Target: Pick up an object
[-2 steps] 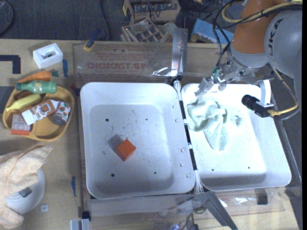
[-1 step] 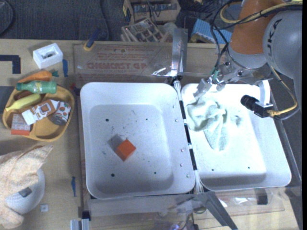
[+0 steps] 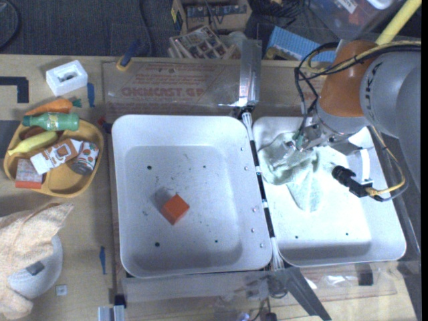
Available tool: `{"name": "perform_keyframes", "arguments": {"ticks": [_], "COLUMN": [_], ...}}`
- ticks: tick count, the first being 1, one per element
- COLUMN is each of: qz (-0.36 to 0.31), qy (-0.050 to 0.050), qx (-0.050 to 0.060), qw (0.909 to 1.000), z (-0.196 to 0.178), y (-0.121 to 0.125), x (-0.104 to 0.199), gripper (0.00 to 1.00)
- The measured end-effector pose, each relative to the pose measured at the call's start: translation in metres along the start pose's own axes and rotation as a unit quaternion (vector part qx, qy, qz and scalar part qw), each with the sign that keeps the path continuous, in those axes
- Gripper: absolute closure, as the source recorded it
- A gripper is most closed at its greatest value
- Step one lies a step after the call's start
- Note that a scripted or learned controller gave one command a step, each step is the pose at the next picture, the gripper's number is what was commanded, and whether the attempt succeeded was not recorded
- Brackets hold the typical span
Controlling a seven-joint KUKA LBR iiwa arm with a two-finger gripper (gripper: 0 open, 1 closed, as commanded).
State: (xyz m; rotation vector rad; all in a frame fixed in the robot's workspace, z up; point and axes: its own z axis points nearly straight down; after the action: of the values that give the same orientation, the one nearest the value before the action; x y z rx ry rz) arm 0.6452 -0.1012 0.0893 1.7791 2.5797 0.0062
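A pale green and white cloth [image 3: 297, 172] lies bunched in the back left part of the right bin [image 3: 374, 246], one end trailing toward the bin's middle. My gripper [image 3: 305, 141] is low over the bunched end of the cloth, right against it. The grey arm with its orange band [image 3: 344, 89] comes in from the back right. An orange cube [image 3: 176, 208] rests alone on the floor of the left bin [image 3: 134, 146], a little left of centre.
A black and yellow cable fitting [image 3: 354, 182] hangs over the right bin beside the cloth. A yellow bowl [image 3: 73, 184] of toy food sits left of the bins, a beige cloth [image 3: 33, 239] below it. A clear panel [image 3: 174, 85] lies behind the left bin.
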Motion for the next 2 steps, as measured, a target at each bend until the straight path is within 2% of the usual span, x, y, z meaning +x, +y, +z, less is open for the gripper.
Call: {"name": "perform_keyframes", "arguments": {"ticks": [1,2], "qz": [0.001,0.001], "qy": [-0.002,-0.002], "qx": [-0.003,-0.003], "qw": [1.0,1.0], "z": [-0.0122,-0.0123], "y": [0.001,0.001], "x": [-0.0024,-0.0025], "gripper": [1.0,0.0]}}
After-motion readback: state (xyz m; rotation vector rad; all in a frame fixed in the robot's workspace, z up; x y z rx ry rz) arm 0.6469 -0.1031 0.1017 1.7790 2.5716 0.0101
